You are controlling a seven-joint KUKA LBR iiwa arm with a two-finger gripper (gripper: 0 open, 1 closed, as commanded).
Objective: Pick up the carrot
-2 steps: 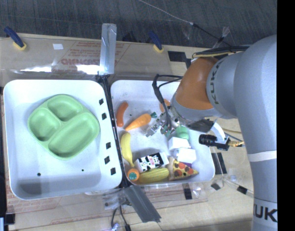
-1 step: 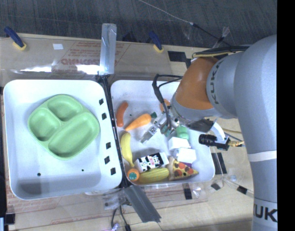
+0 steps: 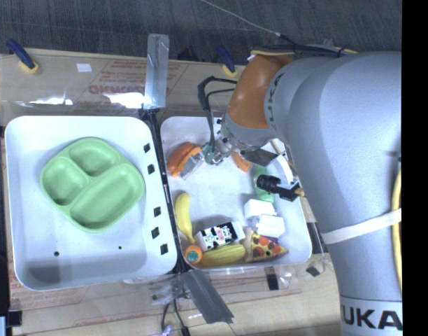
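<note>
Right white bin (image 3: pixel 200 128), carrot (image 3: pixel 179 157) just left of jaws (image 3: pixel 203 157)

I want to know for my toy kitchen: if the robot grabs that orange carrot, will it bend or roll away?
The carrot looks like a solid toy, smooth and rounded, so it probably stays stiff rather than bending. Its round sides suggest it could roll or slip if the gripper pinches it off-centre. It lies near the right bin's wall, which might stop it rolling far that way.
</note>
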